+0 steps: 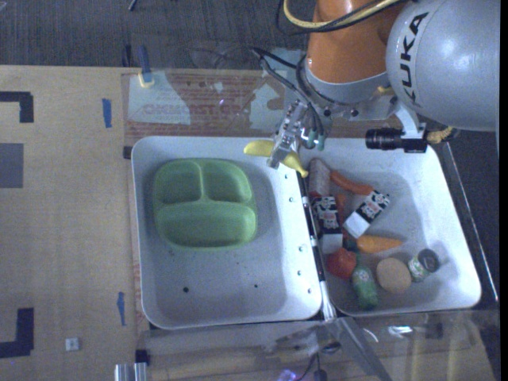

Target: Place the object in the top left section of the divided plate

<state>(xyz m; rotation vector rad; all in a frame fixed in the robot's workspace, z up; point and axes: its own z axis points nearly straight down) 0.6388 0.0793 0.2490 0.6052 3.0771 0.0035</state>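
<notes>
The grey KUKA arm with its orange band (349, 30) reaches in from the upper right, and its two-finger gripper (279, 155) hangs over the top edge of the left shallow white bin (159, 292), near the seam between the two bins. A small yellow banana-shaped toy (258, 148) sits at the fingertips, its ends sticking out to either side, and the fingers appear closed on it. The green divided plastic plate (205, 203) lies in the upper left part of that bin, well to the left of the gripper, and all three of its sections are bare. The right shallow white bin (452, 213) holds a jumble of toy food: an orange carrot (351, 183), a black-and-white cow-patterned carton (367, 210), a red piece (341, 262), a round tan bun (393, 275) and a green piece (365, 288).
</notes>
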